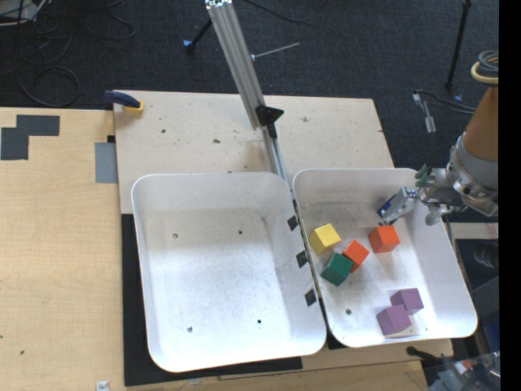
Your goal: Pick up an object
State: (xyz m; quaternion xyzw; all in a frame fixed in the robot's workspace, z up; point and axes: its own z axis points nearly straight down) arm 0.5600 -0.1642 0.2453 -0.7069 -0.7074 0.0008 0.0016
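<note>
**Blocks sit loose in the right bin beneath the gripper**

Blocks of four colours lie in the right bin (456, 300), the same bin the gripper (396, 208) hangs over, and none of them sits between its fingers. Whether those fingers are apart or together cannot be told from this slanted view; the tip reads only as a small blue-grey shape.

Largest in the scene is the bench (57, 259), spreading away on the far side of both bins from the arm. The left bin (163, 194) lies beyond the right bin, well apart from the gripper. A slanted aluminium rail (236, 47) rises from the seam between the bins, up and away from the gripper's tip. The arm (480, 149) enters from the view's right, its orange band just behind the grey wrist.

Nearest the gripper is the orange block (384, 238), just below the tip and apart from it. A second orange block (356, 252) lies a little further out, touching the green block (336, 269). The yellow block (326, 236) rests beside those two, toward the bin's dividing wall. Two purple blocks (400, 310) sit close together at the bin's near corner, well apart from the gripper.
</note>
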